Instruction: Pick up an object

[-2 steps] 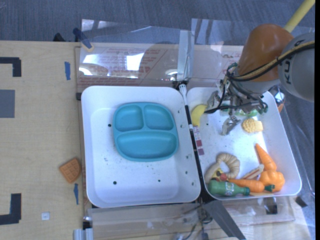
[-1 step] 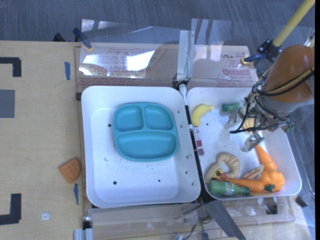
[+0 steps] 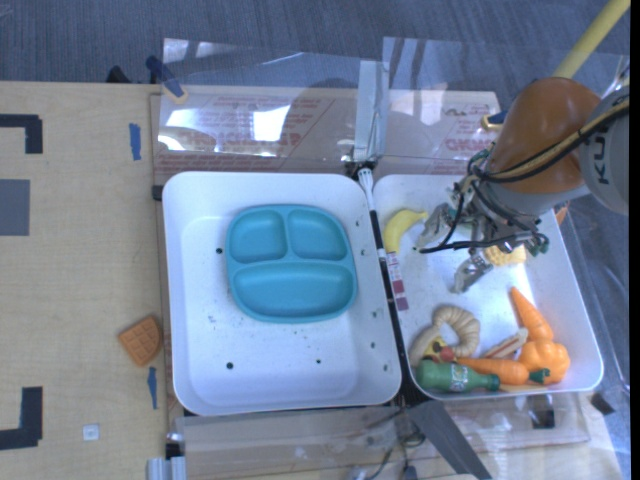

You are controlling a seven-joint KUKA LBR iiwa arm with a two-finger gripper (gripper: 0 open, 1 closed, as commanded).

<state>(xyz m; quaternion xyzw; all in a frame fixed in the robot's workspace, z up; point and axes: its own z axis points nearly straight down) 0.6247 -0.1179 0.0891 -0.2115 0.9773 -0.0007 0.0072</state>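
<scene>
While the tool (image 3: 470,258) hangs low in the right bin (image 3: 585,313) beside a banana (image 3: 400,226), its grip state is unclear.

Left bin (image 3: 190,368): tray (image 3: 290,263) at centre. Right bin (image 3: 585,353): banana (image 3: 402,226) upper left, carrots (image 3: 535,338) and bottle (image 3: 455,376) along lower edge.

We can read little: a dark letter "K" on the grey arm (image 3: 612,173) at the right edge. Reddish print on the clear plastic sheet (image 3: 265,118) behind the bins is too blurred for us to make out.
</scene>
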